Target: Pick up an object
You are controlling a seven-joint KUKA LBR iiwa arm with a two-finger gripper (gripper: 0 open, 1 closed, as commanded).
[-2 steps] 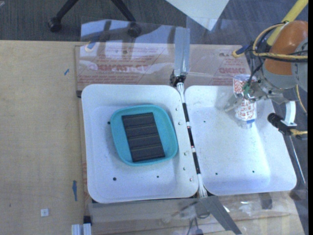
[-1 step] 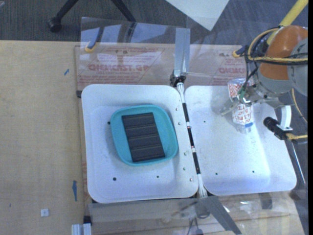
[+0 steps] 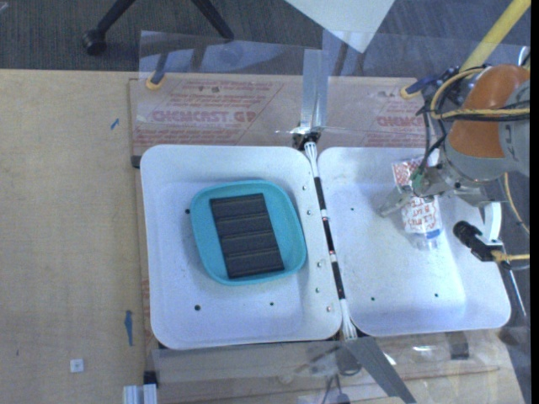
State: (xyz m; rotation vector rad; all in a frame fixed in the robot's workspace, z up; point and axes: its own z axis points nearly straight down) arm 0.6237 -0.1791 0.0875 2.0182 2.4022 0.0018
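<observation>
A small clear plastic bottle (image 3: 422,219) with a red and white label is in the right bin (image 3: 396,293), toward its upper right. My gripper (image 3: 408,199) is right over the bottle's upper end, coming in from the right under the orange-banded wrist. A crumpled red and white bit (image 3: 403,172) shows just above the gripper. Whether the bottle is gripped is hidden by the wrist. In the left bin (image 3: 168,251) a teal tray (image 3: 202,242) holds a black ribbed block (image 3: 246,235).
The two white bins meet at a centre divider (image 3: 327,242). A cardboard sheet (image 3: 219,112) lies behind them. Bare wooden bench (image 3: 59,225) extends to the left. The right bin's front half is bare floor.
</observation>
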